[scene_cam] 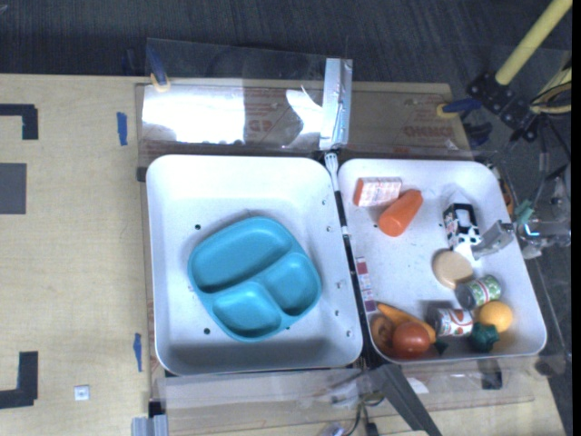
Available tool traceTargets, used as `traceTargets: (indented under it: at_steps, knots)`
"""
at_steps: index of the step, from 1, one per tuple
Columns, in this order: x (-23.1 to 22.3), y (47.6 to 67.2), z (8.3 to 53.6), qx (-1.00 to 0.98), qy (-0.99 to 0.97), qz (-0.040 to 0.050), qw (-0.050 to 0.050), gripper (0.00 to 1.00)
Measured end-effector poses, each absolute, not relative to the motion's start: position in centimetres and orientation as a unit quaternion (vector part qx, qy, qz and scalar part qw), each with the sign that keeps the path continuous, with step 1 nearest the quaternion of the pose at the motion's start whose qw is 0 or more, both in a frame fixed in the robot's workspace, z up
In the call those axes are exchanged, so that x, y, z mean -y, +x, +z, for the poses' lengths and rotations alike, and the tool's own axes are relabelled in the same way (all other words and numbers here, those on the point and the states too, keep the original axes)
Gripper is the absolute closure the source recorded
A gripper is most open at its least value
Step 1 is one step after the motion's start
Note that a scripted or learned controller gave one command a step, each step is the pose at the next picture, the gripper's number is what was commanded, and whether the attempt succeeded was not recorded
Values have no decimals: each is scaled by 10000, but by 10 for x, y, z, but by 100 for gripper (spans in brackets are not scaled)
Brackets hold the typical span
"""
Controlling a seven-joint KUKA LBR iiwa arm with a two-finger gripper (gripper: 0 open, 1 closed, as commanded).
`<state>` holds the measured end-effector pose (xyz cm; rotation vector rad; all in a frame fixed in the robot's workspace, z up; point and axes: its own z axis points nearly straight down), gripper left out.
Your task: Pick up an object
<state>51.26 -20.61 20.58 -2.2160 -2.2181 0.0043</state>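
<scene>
Two white bins sit side by side on the surface [64, 243]. The end effector [498, 236] shows as a grey metal piece low over the right-hand wall of the right bin [408, 164]. Whether it is open or closed cannot be told, and nothing is seen in its grip.

Candidate objects, all loose in the right bin:
- black-and-white figure [460, 225]: just beside the end effector, toward the bin centre.
- tan round piece [452, 268]: near, on the same side and a little toward the camera.
- small can [481, 291]: near, toward the camera.
- orange fruit [495, 316] and red tomato [411, 339]: farther toward the camera, packed in the bin's front corner with other items.
- orange cylinder [400, 213] and small box [377, 191]: well apart, across the bin.

The blue divided tray [254, 275] lies in the left bin [182, 189], beyond all of these.

Judgement: no pick is made yet.

Risks from here:
1. The end effector is close to the bin wall, so a descent here may strike the rim or clip the wall.
2. The figure and the tan piece lie close together, so a closure may catch both or push one aside.
3. The rounded items (can, fruit, tomato) are likely to roll out of an off-centre grip.
4. The crowded front corner leaves little room to get around any one piece.
</scene>
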Motion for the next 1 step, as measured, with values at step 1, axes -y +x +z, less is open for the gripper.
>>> traceTargets:
  at_steps: [1]
  knots:
    - [172, 615, 173, 8363, -5482, 2, 0, 0]
